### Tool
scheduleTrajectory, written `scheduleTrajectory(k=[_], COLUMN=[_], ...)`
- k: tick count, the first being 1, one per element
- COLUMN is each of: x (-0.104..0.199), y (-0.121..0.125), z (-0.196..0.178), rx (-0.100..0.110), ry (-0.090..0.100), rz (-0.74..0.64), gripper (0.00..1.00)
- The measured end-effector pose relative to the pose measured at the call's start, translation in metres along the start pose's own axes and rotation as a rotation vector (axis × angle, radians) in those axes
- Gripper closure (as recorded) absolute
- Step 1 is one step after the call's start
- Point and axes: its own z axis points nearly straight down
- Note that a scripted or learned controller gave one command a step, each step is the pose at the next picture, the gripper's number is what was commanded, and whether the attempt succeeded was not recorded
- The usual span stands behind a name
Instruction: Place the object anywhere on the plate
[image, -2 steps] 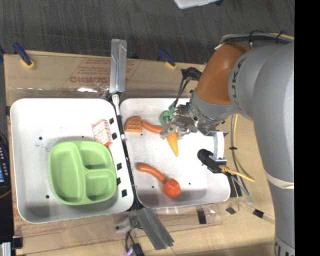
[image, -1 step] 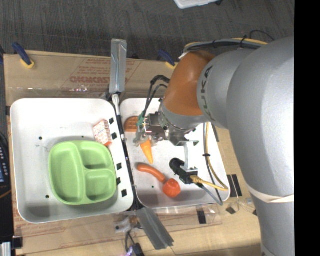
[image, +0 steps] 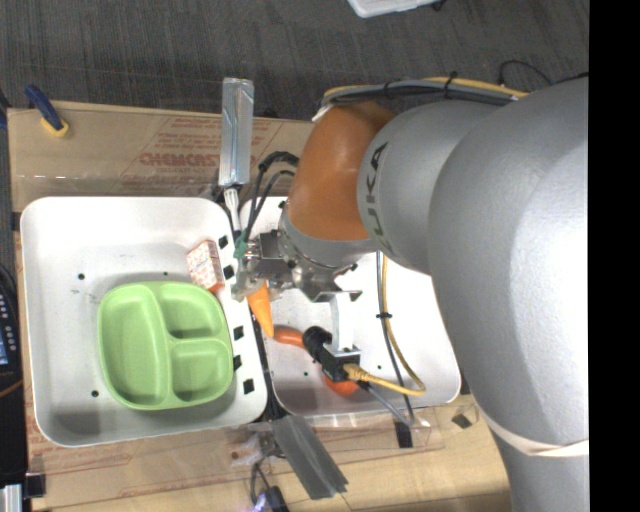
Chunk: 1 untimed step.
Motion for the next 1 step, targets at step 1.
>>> scheduleTrajectory(k=[1], x=[-0.0005], y=[0.0001], z=[0.0], rx=[0.0], ry=[0.0], rz=[0.001], gripper=[0.0])
